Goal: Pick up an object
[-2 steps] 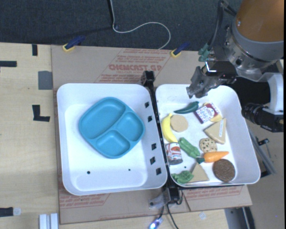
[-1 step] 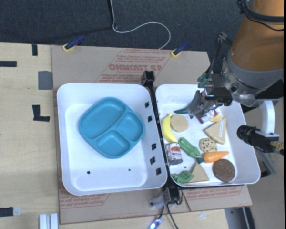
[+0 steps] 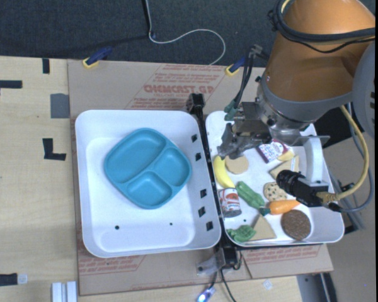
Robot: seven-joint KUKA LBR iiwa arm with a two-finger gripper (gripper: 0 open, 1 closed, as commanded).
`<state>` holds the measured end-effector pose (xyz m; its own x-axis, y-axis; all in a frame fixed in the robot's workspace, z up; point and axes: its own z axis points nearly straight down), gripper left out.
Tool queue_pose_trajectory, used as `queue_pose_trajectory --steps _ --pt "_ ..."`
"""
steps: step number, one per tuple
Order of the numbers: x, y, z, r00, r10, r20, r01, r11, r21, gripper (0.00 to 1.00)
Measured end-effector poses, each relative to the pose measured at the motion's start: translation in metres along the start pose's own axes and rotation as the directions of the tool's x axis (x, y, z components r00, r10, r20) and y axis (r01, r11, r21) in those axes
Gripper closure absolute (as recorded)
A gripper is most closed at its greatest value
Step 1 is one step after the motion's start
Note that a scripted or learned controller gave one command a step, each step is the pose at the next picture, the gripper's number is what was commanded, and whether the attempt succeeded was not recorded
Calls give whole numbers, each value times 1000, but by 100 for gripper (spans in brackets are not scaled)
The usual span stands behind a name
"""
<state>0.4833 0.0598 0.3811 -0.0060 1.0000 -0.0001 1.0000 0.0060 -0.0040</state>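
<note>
Camera view: the gripper hangs low over the right bin, above a toy banana and a tan round cookie. Finger state: cannot tell. The banana lies at the bin's left wall; it looks light, rigid, smooth. Grasp across its narrow middle. The left bin holds a blue divided plate.
</note>
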Motion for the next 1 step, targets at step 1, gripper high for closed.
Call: queue_pose_trajectory --steps 1 --pt "-42 0 -27 1000 8 1 -8 1000 -5 100"
